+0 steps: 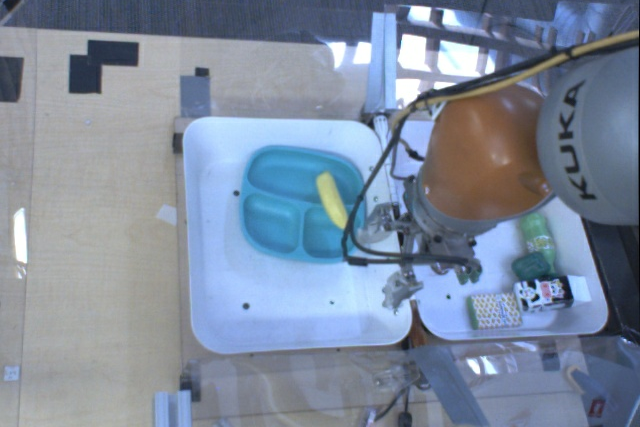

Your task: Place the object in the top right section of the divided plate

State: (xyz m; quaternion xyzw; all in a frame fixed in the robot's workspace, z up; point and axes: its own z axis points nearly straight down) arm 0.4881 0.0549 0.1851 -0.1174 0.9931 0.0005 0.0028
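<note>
A blue divided plate (280, 205) lies in the left white bin (215, 245). A yellow banana-shaped object (332, 200) rests on the plate's right side, across the rim between its right sections. My gripper (400, 291) hangs low over the left bin's lower right corner, right of and below the plate. Nothing shows between its fingers, and the wrist above hides most of them.
The right bin (590, 315) holds a green bottle (538, 235), a dark green item (531, 266), a small cow-print carton (551, 292) and a patterned box (494, 310). The arm's orange band (485, 160) overhangs the gap between the bins. Cables loop beside the plate.
</note>
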